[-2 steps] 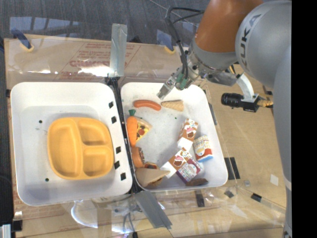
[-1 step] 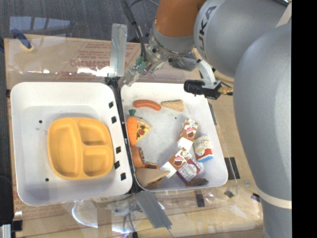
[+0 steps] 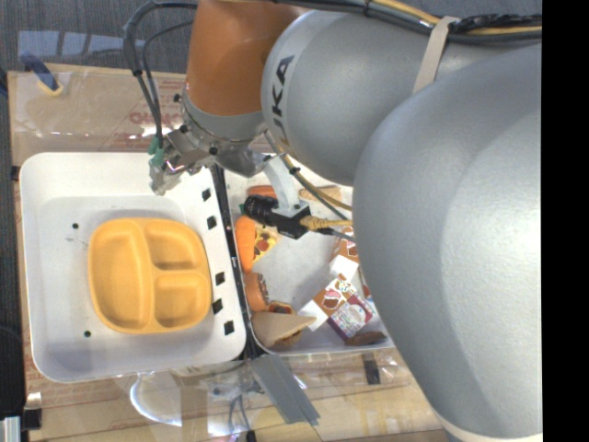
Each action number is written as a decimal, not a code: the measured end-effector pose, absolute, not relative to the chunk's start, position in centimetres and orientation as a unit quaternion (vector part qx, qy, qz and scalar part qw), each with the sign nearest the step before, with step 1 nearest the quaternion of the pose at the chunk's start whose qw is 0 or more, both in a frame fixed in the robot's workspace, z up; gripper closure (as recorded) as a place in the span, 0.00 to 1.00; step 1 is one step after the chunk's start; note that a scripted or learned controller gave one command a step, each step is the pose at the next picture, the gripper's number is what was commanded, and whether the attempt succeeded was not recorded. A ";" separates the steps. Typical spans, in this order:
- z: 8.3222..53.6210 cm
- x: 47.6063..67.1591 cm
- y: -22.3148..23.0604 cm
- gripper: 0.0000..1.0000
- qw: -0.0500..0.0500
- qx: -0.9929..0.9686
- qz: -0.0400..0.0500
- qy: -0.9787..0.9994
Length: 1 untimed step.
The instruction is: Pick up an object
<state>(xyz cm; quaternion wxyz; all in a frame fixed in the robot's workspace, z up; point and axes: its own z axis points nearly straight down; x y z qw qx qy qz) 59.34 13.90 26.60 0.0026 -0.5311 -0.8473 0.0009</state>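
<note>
Arm (image 3: 442,173): the grey body fills the right and top of the frame, with the orange band (image 3: 230,44) at top centre. The wrist points down and to the left.

Gripper (image 3: 164,168): sits over the upper right corner of the left bin (image 3: 28,247), just beside the wall shared by the two bins. From this angle I cannot tell whether it is open or closed. Nothing can be seen in its grasp.

Left bin: holds one yellow tray (image 3: 147,274) with three compartments. It lies flat, roughly in the middle of the bin floor, below and a little left of the gripper and apart from it.

Right bin (image 3: 299,258): largely covered by the arm, with only a strip along its left side in view.
- An orange object (image 3: 247,239) lies against the left wall, at mid height in the frame.
- A brown wedge-shaped piece (image 3: 276,328) lies at the lower left corner of the bin.
- A small red and white carton (image 3: 350,313) lies to the right of the wedge, at the edge of the arm's outline.
- A reddish item (image 3: 262,191) shows at the upper end of the strip, partly hidden. Its type cannot be made out.

All right-bin items lie on the bin floor, to the right of the gripper and on the far side of the shared wall from it.

Worktop (image 3: 74,109): wood-toned with a glossy clear covering, visible above and below the bins.
</note>
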 end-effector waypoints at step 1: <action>30.8 64.8 10.0 1.00 -0.002 -0.349 -0.001 -0.937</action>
